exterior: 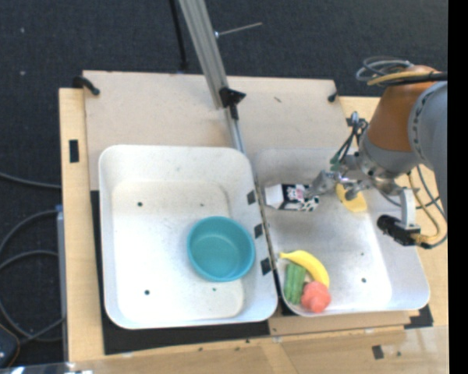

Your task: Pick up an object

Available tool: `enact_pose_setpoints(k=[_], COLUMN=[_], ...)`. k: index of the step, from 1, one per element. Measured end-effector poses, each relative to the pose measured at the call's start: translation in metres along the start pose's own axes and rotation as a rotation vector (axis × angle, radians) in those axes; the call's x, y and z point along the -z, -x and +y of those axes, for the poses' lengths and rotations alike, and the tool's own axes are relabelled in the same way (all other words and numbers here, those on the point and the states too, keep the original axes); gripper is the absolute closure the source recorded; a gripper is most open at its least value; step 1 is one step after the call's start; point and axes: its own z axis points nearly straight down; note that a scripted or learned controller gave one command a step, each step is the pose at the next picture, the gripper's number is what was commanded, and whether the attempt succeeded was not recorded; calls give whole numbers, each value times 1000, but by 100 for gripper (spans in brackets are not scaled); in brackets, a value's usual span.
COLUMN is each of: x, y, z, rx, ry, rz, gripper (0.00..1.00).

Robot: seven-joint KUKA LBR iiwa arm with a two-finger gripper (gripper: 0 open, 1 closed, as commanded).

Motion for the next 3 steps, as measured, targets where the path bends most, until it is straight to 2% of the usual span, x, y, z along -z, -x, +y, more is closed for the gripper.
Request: enact_pose_setpoints(k=[1, 2, 3], x=[12, 77, 122], y=[1, 7, 9], z=[2, 4, 6], rx=[-1, 0, 2], ry=[7, -9, -11], rz=[-1, 1, 2], gripper=[100, 100, 100])
